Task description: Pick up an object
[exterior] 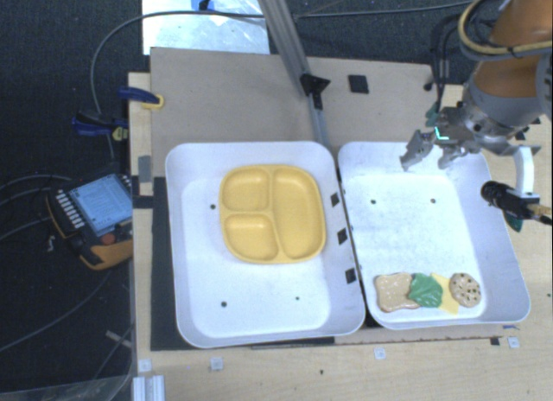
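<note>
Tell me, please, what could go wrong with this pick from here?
The gripper hangs over the right bin's far edge, while the toy foods lie bunched at its near edge, so it may close on nothing. The pieces touch and overlap; a grasp could drag neighbours or slip off flat shapes.

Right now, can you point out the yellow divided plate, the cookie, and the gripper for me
yellow divided plate (273, 215): camera view, on the ridge where its compartments meet.
cookie (465, 289): camera view, middle of its speckled top.
gripper (429, 154): camera view, midway between its two fingertips.
</note>
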